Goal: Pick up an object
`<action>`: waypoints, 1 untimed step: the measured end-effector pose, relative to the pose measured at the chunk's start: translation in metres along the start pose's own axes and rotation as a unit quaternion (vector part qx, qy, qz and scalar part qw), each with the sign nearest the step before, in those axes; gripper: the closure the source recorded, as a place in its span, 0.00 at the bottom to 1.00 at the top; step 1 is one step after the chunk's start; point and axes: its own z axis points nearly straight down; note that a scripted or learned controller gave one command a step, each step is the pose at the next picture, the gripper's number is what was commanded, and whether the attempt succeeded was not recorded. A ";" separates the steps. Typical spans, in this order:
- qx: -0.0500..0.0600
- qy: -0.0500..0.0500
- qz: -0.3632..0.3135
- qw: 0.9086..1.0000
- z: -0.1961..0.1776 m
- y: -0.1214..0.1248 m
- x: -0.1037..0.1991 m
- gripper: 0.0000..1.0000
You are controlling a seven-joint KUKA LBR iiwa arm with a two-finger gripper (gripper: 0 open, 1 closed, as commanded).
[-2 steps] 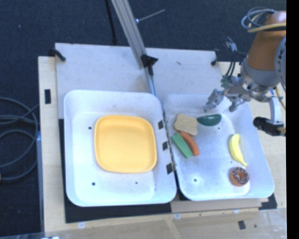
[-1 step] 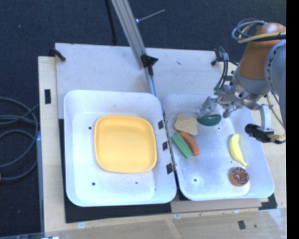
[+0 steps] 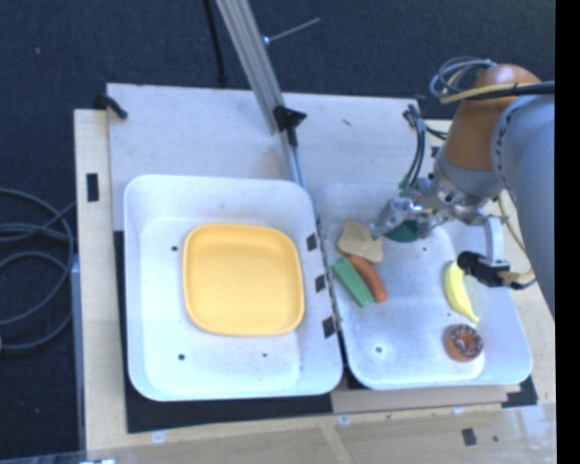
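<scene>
One yellow plate (image 3: 243, 278) lies in the left bin (image 3: 145, 201). In the right bin (image 3: 503, 361), from left: one green block (image 3: 350, 284), one orange carrot-like piece (image 3: 369, 276), one tan toast slice (image 3: 360, 242), then the gripper (image 3: 394, 222), its grip impossible to judge, one banana (image 3: 458, 292) and one doughnut (image 3: 463, 341). The toast, nearest it, looks light, stiff and flat; its edges seem the likeliest hold.

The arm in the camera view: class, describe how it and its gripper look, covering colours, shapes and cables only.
The arm is a thick, rounded grey tube with an orange band above the wrist. Thin pale cables loop over the orange section, and a dark cable runs down beside the wrist. The gripper is a small metallic grey assembly with dark and greenish parts at its tip.
</scene>
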 end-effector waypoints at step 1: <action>-0.003 -0.001 0.000 1.000 0.019 0.001 -0.001 0.00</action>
